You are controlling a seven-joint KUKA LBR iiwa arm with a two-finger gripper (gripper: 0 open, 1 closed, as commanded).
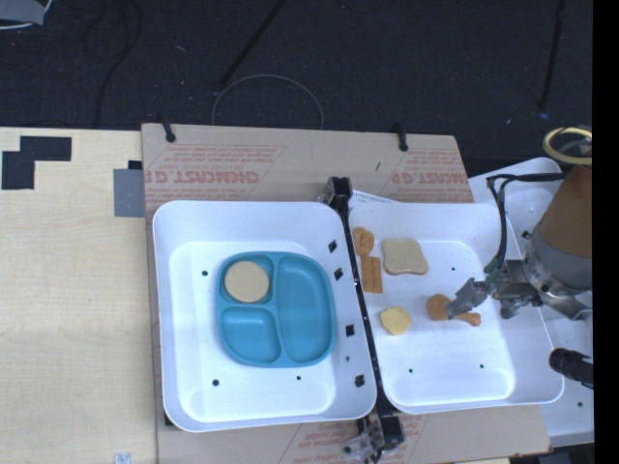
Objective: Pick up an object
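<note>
We see the grey arm reaching in from the right, its two-finger gripper (471,296) low over the right-hand shallow white bin (484,380), close to that bin's right wall. The dark fingers stand slightly parted and point left, their tips touching or just beside a small orange-brown drumstick-shaped toy food piece (447,308). Nothing visibly sits between the fingers, so we judge the piece is not yet held; the low, sideways approach suggests the program has picked it as the target and is lining up to close on it.

The other pieces in this bin lie loosely toward its left wall and middle: a tan toast-shaped slice (403,256) near the far edge, a small yellow rounded lump (394,321) nearer the centre, and narrow orange strips (367,259) just beside the left wall. They are spread apart, which leaves room for fingers to come down around any one of them.

The left-hand shallow white bin (184,385) holds a blue divided plastic plate (295,307) in its middle, with a round tan disc (246,281) in the plate's far-left compartment.

Both bins rest side by side on a brown printed cardboard sheet (290,167), joined by a black clamp strip (353,298) along their shared edge. The sheet lies on a pale wooden bench (68,307), and beyond the bench's far edge we see dark carpet (387,46) crossed by thin cables.
</note>
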